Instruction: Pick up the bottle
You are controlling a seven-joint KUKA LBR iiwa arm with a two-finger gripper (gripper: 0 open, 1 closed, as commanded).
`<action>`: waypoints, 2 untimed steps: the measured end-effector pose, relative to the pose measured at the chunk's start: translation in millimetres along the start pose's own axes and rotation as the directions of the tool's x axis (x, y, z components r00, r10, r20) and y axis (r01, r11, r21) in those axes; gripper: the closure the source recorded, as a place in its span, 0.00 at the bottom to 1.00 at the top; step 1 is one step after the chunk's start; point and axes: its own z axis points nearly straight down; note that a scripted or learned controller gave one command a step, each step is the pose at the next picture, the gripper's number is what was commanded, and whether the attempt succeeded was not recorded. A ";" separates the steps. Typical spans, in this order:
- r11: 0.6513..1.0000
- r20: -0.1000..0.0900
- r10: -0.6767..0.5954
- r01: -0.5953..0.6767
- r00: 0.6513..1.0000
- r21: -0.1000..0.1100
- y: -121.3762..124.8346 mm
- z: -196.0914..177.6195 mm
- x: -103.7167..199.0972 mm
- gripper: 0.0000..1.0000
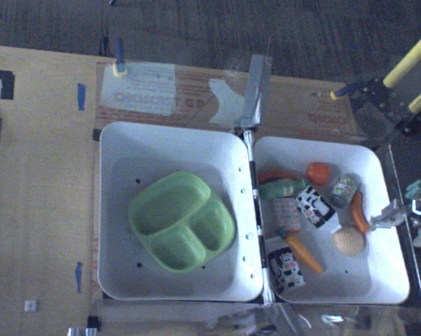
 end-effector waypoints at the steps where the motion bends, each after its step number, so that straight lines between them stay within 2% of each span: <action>1: 0.985 -0.003 0.172 -0.172 0.985 -0.002 -18.4 147.0 81.8 0.00; 2: 0.984 -0.001 0.177 -0.177 0.984 0.003 -3.0 111.1 7.9 0.00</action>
